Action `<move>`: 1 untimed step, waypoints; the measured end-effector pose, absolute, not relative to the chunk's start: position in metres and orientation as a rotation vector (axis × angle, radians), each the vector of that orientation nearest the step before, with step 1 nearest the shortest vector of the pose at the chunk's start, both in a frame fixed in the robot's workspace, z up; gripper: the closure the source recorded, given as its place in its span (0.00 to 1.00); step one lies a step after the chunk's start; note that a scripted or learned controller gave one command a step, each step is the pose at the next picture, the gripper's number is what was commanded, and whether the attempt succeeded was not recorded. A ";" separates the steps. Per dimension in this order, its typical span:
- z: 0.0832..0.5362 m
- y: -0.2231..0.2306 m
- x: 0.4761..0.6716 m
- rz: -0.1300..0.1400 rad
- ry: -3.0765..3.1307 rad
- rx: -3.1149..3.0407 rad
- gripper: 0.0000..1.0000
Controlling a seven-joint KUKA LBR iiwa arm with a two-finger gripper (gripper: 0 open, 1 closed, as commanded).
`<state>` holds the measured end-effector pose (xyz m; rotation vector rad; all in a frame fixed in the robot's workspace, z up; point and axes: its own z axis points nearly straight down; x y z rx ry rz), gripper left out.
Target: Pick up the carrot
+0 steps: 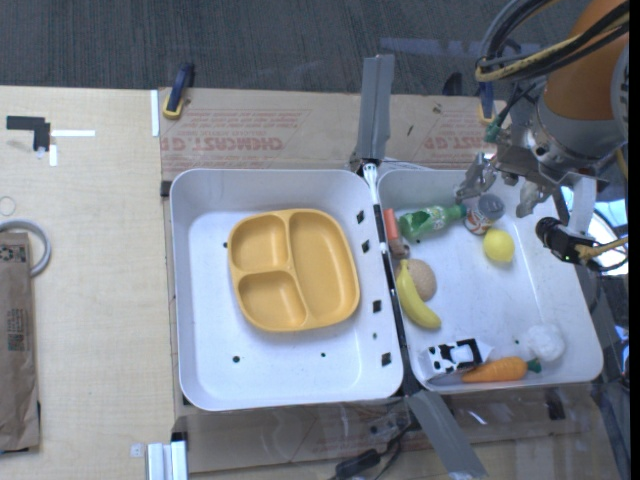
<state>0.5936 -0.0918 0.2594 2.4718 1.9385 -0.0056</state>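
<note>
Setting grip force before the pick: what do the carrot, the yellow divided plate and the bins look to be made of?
Carrot: probably moulded plastic toy food; even, slightly glossy orange skin with a small green stub at its end.
Yellow divided plate: looks like matte hard plastic; one uniform colour, rounded moulded dividers.
Bins: seemingly thin white plastic, smooth with a soft sheen and rounded corners.

bench (80, 298) | on it: two white bins — left bin (195, 298), right bin (575, 313), side by side
</note>
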 end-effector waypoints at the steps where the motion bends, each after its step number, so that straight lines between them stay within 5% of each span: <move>1: 0.341 -0.159 0.510 -0.006 1.899 2.503 0.00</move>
